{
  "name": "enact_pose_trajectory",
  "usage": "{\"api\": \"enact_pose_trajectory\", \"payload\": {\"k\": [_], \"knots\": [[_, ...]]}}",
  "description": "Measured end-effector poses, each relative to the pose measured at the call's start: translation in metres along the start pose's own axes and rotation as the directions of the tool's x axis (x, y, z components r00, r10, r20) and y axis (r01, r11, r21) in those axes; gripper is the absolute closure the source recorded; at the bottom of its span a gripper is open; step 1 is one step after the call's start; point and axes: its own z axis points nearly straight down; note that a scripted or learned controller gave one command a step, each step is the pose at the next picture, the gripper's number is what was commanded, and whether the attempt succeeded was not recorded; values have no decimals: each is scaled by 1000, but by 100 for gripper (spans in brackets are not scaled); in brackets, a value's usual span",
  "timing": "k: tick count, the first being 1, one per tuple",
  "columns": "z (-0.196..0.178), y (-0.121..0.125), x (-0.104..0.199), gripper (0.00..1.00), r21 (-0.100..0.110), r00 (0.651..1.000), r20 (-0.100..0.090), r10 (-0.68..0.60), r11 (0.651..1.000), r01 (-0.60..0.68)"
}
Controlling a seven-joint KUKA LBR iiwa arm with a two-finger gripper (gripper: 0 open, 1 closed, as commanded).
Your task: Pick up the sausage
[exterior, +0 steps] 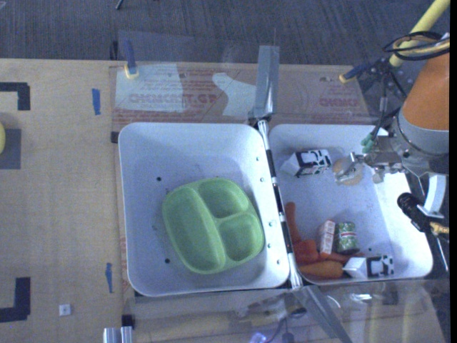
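Sausage [290, 226] by right bin's [400, 220] left wall, claw [350, 170] apparently empty, grip state unclear

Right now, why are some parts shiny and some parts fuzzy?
Camera view: overhead light glares off the clear panel behind the left bin; the green plate casts hardly any shadow; the small items in the right bin look soft and grainy.

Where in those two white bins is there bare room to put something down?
In the left bin, bare floor runs along the far wall and left of the green divided plate. In the right bin, the middle lies bare between the black-and-white carton and the near corner, where orange pieces, small packets and another carton crowd together.
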Motion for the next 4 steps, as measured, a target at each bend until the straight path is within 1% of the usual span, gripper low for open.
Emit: {"api": "enact_pose_trajectory", "payload": {"k": [1,2,3,4], "knots": [[56,-40,-6,0,-1,998,1,-69,998,69],[90,-40,-23,0,-1,998,0,-66,998,66],[121,-71,23,0,-15,1000,5,-16,1000,16],[121,-72,22,0,-15,1000,5,-16,1000,16]]}}
